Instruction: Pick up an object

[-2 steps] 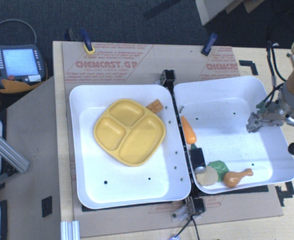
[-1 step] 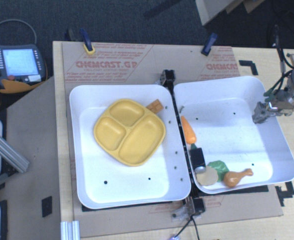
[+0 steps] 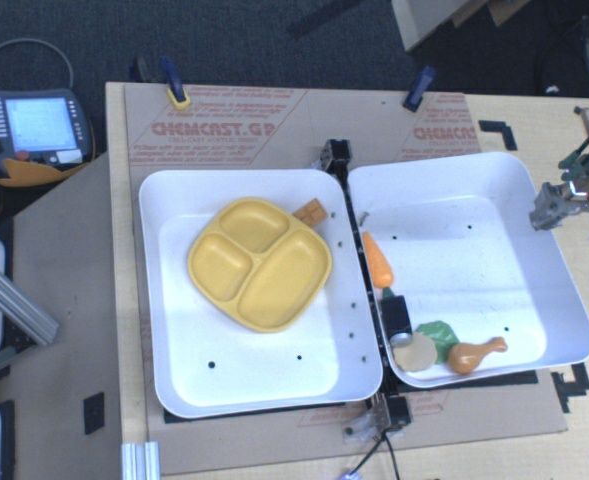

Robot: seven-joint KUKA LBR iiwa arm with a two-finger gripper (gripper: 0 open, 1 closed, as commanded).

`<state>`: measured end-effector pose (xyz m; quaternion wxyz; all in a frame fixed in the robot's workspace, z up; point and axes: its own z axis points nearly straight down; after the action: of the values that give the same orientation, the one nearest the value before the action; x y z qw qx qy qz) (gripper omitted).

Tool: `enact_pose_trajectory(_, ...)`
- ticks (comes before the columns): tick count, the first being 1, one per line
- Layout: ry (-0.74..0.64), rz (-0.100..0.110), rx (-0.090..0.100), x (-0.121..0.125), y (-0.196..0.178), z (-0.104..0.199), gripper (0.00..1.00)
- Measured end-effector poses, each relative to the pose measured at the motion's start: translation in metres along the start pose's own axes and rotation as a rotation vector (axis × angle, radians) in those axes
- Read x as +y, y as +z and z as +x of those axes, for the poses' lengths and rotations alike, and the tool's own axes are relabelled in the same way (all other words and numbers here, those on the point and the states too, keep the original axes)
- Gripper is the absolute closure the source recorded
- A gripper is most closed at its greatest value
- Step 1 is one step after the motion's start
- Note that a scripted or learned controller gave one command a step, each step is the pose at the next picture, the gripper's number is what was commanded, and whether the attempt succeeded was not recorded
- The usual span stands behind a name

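Judging by how things lie, the pick has not started: every object rests on a bin floor and nothing is lifted. The whole job remains, meaning choosing a piece, coming down over it, closing on it and raising it.

The divider (image 3: 359,268) between the two bins serves as the landmark. To its left, in the left bin (image 3: 174,348), a yellow sectioned plate (image 3: 261,263) lies flat, its nearest edge just short of the divider. A small brown block (image 3: 310,211) pokes out from under the plate's upper right rim, close to the divider.

To the divider's right, in the right bin (image 3: 494,183), the likelier candidates cluster along it. An orange carrot (image 3: 376,258) lies almost against the divider, pointing along it. Below that a black block (image 3: 395,316) sits just beside the divider. Further down, near the bin's front corner, a pale round piece (image 3: 414,352) touches a green leafy piece (image 3: 439,334), and a tan drumstick (image 3: 474,353) lies just to the right of both (its thin end points away from the divider).

The gripper (image 3: 554,206) hangs at the far side of the right bin from the divider, over the outer rim, well apart from all the pieces. It touches and holds nothing. It is too small and blurred here to judge its opening, so I cannot tell.
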<state>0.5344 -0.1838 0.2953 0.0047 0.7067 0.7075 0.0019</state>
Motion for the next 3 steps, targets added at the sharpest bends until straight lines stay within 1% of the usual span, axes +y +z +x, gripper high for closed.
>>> enact_pose_trajectory(1,-0.003,0.011,0.005,-0.003,0.019,0.051,1.0)
enact_pose_trajectory(2,-0.005,0.011,0.007,-0.013,0.017,0.103,1.0)
enact_pose_trajectory(3,-0.004,0.012,0.006,-0.013,0.033,0.158,1.0)
